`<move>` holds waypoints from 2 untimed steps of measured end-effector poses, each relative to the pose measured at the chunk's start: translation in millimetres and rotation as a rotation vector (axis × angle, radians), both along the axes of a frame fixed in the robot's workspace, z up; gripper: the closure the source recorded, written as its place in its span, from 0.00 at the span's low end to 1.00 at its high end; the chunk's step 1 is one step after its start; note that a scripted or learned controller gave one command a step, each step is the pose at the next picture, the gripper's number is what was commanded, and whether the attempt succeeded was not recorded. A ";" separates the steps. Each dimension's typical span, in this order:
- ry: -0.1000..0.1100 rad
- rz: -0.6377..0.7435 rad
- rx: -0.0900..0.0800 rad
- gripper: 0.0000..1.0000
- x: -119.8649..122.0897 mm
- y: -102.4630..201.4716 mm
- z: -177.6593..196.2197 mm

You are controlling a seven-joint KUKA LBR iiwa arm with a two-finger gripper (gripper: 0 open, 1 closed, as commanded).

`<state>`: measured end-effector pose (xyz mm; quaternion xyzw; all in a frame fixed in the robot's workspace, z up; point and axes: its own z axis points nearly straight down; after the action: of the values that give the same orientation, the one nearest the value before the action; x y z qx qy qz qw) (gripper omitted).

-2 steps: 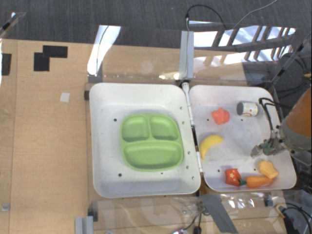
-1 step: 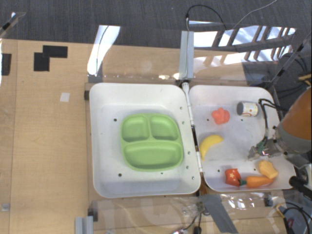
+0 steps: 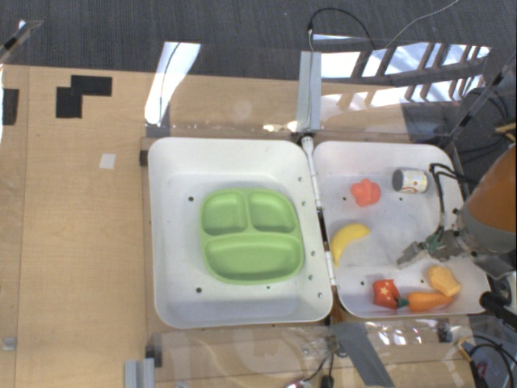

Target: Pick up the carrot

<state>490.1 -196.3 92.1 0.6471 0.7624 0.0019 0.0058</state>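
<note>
Carrot, small orange plastic [image 3: 427,301], lies at the right bin's [image 3: 388,217] near edge, touching a red plastic pepper [image 3: 385,293], just beside a yellow-orange chunk [image 3: 444,281]. Risk: crowded neighbours could get nudged or grabbed instead. Gripper [image 3: 414,254] hovers nearby with fingers slightly apart, holding nothing.

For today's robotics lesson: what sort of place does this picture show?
Probably a robot test bench in a lab: two white bins on a wooden bench, toy food such as a carrot, and loose cables.
</note>
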 end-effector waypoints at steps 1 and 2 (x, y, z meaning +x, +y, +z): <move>-0.004 0.005 0.003 1.00 2.5 2.1 11.4; -0.004 0.005 0.003 0.00 2.5 2.1 11.4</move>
<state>492.5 -194.1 103.5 0.6452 0.7640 0.0042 0.0062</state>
